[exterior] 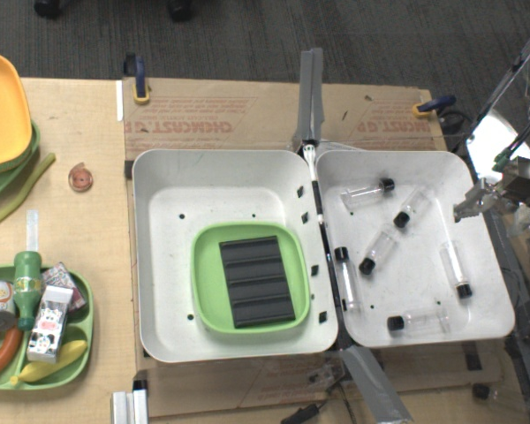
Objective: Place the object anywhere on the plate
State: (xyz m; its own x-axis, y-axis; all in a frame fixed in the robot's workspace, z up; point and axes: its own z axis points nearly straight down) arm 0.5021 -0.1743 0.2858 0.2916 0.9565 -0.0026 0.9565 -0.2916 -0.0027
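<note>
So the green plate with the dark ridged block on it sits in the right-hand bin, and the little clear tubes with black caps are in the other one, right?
Not quite. The camera view shows the green plate, with the dark ridged block on it, in the left bin. The clear tubes with black caps lie scattered in the right bin, so the two bins are swapped in your account.

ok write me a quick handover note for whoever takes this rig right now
Gripper: at the right bin's right rim; whether it is open or shut can't be told, and nothing is seen in it.
Things: six clear vials with black caps lie scattered in the right bin. The green plate sits in the left bin with a dark ridged block on it.
Done: no vial on the plate.
Left: pick up a vial, carry it over, set it on the plate.
</note>
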